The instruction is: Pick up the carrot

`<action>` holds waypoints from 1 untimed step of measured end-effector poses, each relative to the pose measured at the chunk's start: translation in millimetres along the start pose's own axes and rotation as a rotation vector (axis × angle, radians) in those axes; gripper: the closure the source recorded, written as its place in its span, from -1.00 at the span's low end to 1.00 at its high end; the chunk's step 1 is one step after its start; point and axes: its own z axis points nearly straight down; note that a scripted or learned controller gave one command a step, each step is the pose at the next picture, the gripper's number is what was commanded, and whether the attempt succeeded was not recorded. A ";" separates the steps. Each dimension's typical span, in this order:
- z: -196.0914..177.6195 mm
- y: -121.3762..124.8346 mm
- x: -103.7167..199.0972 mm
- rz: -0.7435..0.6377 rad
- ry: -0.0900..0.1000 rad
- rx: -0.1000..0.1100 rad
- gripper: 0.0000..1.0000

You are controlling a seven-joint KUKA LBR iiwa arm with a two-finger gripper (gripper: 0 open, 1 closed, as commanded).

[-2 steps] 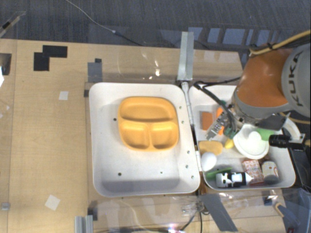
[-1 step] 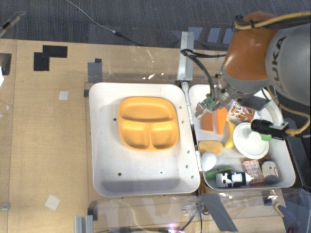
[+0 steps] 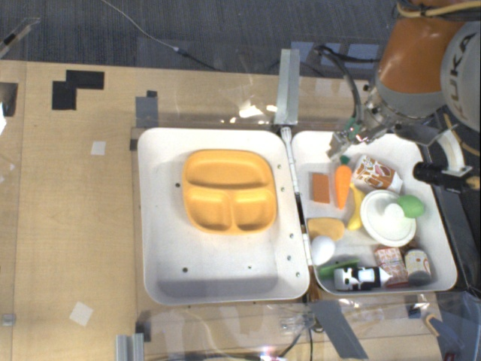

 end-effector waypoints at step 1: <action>57.3 -40.2 67.4 -0.367 0.006 0.004 1.00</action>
